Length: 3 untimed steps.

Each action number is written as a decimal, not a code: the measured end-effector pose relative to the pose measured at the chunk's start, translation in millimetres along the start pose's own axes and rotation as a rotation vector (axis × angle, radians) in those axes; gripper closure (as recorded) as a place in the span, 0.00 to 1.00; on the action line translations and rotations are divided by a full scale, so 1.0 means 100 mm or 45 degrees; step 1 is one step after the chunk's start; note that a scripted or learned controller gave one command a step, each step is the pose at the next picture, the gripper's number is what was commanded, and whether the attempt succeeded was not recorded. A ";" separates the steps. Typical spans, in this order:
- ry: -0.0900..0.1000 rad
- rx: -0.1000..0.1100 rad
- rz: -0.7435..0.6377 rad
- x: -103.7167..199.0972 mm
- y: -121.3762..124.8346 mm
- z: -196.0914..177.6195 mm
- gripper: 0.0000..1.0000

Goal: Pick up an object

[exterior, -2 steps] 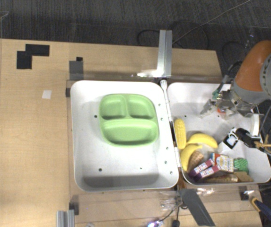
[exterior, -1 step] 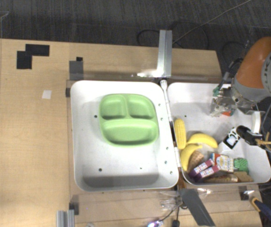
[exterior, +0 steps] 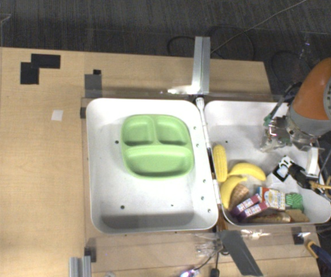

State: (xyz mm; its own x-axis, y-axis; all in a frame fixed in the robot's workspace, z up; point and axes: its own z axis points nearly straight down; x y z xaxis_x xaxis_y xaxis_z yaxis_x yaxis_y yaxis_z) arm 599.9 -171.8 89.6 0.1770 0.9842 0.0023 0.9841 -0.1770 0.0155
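The objects to choose from lie heaped at the near end of the right bin [exterior: 234,117]: a corn cob [exterior: 219,161] against the dividing wall, a banana [exterior: 241,176] beside it, small cartons [exterior: 263,202] nearest the rim. All rest in the bin, so the pick looks undone. The gripper [exterior: 273,136] hangs over the bin's bare far part (its grasp cannot be told). The left bin [exterior: 104,183] holds a green divided plate [exterior: 156,145].
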 end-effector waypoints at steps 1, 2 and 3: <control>-0.005 0.001 0.005 -0.03 -0.01 0.00 0.00; -0.004 -0.003 -0.258 -0.22 -0.50 -0.02 0.00; -0.001 -0.006 -0.262 0.42 -0.62 -0.02 0.00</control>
State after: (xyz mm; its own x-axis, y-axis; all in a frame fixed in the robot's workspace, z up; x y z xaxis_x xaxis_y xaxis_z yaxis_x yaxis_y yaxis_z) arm 546.1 -119.0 91.0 -0.0278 0.9996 -0.0025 0.9994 0.0279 0.0200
